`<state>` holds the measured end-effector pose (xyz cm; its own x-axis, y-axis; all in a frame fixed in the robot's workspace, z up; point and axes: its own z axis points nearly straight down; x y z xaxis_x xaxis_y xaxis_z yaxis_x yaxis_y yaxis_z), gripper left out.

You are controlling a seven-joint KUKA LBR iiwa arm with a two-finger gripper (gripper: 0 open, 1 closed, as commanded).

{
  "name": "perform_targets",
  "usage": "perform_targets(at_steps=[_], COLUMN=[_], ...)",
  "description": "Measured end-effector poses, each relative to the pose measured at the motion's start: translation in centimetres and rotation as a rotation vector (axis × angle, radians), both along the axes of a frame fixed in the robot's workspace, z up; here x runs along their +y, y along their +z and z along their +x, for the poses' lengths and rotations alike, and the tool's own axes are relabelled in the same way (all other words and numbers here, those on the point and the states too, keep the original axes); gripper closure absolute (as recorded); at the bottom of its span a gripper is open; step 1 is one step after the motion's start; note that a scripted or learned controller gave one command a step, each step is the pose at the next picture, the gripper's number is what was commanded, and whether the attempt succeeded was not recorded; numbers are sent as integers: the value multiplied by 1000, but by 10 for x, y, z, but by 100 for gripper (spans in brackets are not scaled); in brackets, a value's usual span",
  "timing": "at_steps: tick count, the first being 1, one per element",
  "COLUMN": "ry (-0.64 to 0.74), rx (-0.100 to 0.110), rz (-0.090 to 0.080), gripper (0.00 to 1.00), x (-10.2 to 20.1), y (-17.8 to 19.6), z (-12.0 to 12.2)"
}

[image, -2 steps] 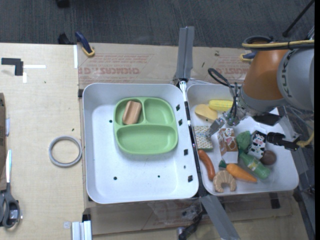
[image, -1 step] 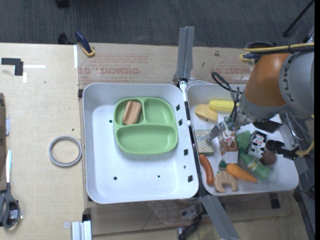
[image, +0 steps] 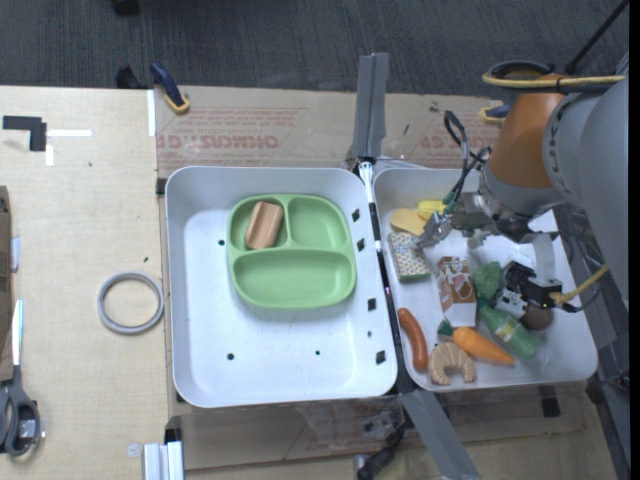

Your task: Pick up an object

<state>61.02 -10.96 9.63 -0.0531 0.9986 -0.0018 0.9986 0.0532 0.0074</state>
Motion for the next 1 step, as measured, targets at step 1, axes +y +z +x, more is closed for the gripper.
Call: perform_targets(at_steps=[1], ry=[172], rx=[-2], rz=[-2], gripper=[0], x=[5], y=[0], z=[-26])
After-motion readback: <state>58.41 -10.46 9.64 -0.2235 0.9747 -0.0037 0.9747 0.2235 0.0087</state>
